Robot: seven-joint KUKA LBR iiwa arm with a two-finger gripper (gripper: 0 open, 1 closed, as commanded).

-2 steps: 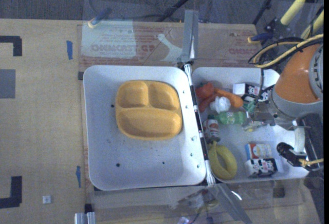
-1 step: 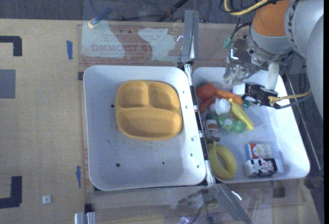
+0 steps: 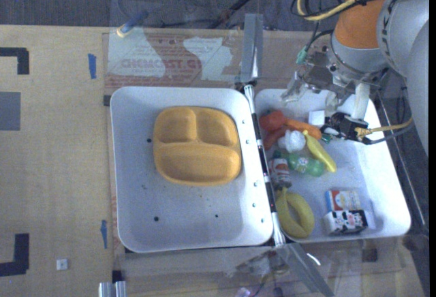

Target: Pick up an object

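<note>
Clutter in the right bin (image 3: 392, 183) hides much of its contents from us: an orange-red item (image 3: 272, 124) and an orange carrot-like piece (image 3: 303, 127) overlap near the dividing wall, and we cannot make out their full outlines. A white lump (image 3: 294, 142) and a green translucent item (image 3: 306, 167) lie just below them, crossed by a slim yellow banana-shaped toy (image 3: 320, 154). A small bottle or tube (image 3: 280, 167) against the bin wall is too small for us to identify. Nearer the front lie a rounded, ring-like yellow toy (image 3: 295, 213) and a small printed carton (image 3: 344, 210), boxy and white with dark patches. The gripper (image 3: 315, 90) hangs over the bin's far edge, above these items and apart from them; its metal parts blur together, so whether it is spread or closed we cannot tell. The arm (image 3: 381, 9) is cut off at the frame's right. In the left bin (image 3: 129, 152), a smooth white shallow tray, rests a matte yellow divided plate (image 3: 196, 146) with three compartments.
</note>
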